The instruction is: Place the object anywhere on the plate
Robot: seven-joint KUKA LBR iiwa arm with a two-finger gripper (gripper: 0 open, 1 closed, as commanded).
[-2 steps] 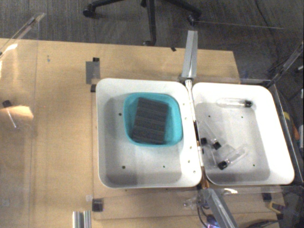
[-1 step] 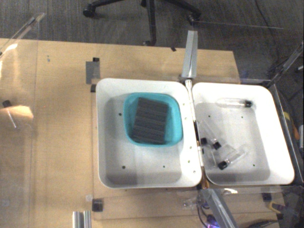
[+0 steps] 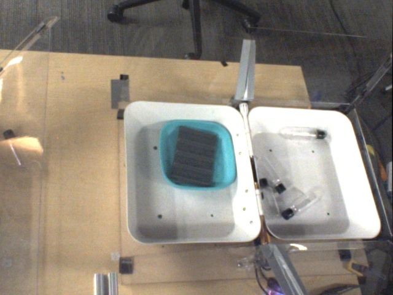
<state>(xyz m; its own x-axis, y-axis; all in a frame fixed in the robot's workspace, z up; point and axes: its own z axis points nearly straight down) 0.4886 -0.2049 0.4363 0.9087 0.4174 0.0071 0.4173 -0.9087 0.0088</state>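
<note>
Brown wood makes up the worktop [image 3: 67, 214], and grey carpet [image 3: 61, 5] lies beyond its far edge. On the carpet stand the black legs of a chair [image 3: 194, 5].

Two white bins sit side by side on the worktop. The left bin [image 3: 144, 220] holds a blue-green plate [image 3: 228, 158]. The plate lies in the far half of this bin, a bit toward the wall shared with the other bin. A dark grey block [image 3: 194, 156] with ridges across its top lies flat on the plate. It rests in the middle of the plate, and the plate's blue-green rim shows all the way round it.

The right bin [image 3: 362, 214] is to the right of the plate. A clear tube [image 3: 301, 133] with a black cap lies in it, well apart from the plate and toward the far wall. Two more small clear bottles with black caps, one [image 3: 274, 186] near the shared wall and one [image 3: 298, 205] just past it, lie nearer than the plate and to its right.

A grey metal bar [image 3: 245, 72] stands up past the plate, where the two bins meet. A small dark clip [image 3: 123, 78] sits on the worktop far to the left of that bar.

Whether the end effector is wide or narrow cannot be told.
</note>
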